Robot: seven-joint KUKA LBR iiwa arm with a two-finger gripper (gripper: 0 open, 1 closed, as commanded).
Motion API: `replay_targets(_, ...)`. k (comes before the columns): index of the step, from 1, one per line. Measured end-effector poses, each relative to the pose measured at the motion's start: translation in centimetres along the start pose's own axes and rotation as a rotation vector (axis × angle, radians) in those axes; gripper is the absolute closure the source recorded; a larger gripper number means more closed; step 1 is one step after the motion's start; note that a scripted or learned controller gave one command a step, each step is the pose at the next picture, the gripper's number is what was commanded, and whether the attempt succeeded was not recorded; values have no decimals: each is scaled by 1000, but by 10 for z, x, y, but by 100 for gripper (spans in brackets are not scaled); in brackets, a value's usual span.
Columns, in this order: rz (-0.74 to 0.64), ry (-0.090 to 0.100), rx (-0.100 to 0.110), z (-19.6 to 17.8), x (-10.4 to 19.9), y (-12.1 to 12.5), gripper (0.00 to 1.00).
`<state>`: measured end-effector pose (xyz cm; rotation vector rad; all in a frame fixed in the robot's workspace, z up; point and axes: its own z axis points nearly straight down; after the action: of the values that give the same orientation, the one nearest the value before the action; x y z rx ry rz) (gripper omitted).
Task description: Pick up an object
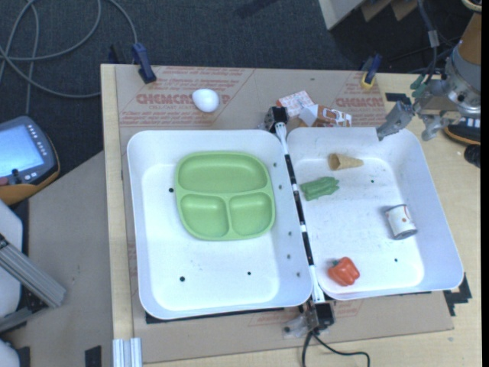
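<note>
The right bin (428, 167) holds a tan cone (345, 161), a green leafy toy (319, 187), a small silver can (399, 221) on its side and a red pepper (344, 271). My gripper (410, 125) hangs over the bin's far right corner, above and to the right of the cone. Its two grey fingers (391, 121) are spread apart with nothing between them, so it is open. The arm's wrist sits at the frame's right edge.
A green divided plate (225, 194) lies in the left bin (153, 266). Behind the bins on the bench are a white egg (205, 99) and some crumpled wrappers (309, 110). Blue clamps (143, 61) hold the board's back edge.
</note>
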<state>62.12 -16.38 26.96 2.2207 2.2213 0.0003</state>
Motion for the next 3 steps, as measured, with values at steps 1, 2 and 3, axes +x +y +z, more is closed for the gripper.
replay_targets(1,1,0,2,94,-40,-9,0)
replay_targets(2,-2,5,2,185,-50,-56,0)
replay_targets(3,1,1,2,185,-41,-100,0)
